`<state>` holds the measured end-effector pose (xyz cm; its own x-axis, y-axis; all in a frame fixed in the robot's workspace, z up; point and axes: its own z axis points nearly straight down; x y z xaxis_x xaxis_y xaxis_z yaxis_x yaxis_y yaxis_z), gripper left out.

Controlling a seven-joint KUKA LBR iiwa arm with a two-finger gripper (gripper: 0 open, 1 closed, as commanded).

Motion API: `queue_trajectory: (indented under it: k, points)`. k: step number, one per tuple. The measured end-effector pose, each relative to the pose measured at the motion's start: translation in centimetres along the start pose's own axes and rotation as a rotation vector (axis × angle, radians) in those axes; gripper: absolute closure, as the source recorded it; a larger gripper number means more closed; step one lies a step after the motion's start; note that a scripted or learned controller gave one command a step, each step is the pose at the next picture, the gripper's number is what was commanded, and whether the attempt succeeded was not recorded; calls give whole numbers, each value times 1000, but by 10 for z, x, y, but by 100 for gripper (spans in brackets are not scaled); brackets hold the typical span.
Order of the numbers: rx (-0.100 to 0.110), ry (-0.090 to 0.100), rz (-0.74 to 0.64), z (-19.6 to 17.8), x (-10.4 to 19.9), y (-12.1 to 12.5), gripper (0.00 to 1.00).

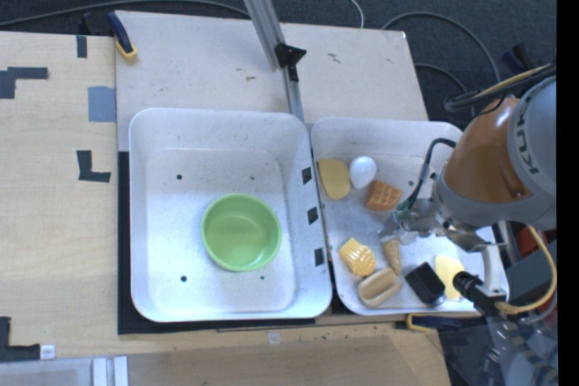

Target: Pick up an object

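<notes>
- Right now the two-finger gripper (399, 229) hangs low in the right-hand shallow white bin (425, 129). I cannot tell whether its jaws are open or closed.
- A small tan cone-shaped piece (392, 255) lies just under the gripper, so I judge it the likely target. It rests on the bin floor, not lifted.
- It looks to me like a toy food: light, stiff, probably hard plastic and a bit slick. I would take hold across its wider end, since a pinch near the tip could let the taper slip out.
- The bin is crowded round the cone, which could spoil a clean grasp. A knobbly yellow block (357, 257) lies just to its left in the view, and a tan bun-shaped piece (378, 287) lies just below. An orange waffle square (384, 195) is above it, and a pale yellow rounded piece (447, 267) is near on its right.
- Farther up from the cone, a white egg (363, 169) sits just beside a yellow wedge (334, 178).
- Well to the cone's left, the other shallow white bin (145, 194) holds one green plastic bowl (241, 232), upright.
- Both bins sit on the table (199, 59).
</notes>
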<state>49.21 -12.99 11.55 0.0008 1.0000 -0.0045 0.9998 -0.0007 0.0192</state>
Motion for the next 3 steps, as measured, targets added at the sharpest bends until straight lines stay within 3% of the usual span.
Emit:
queue_trajectory:
  k: [1,2,3]
  points:
    - [16,4,-3,-62,2,-1,100]
    - [15,3,-3,-114,2,1,100]
    - [23,4,-2,-104,2,0,100]
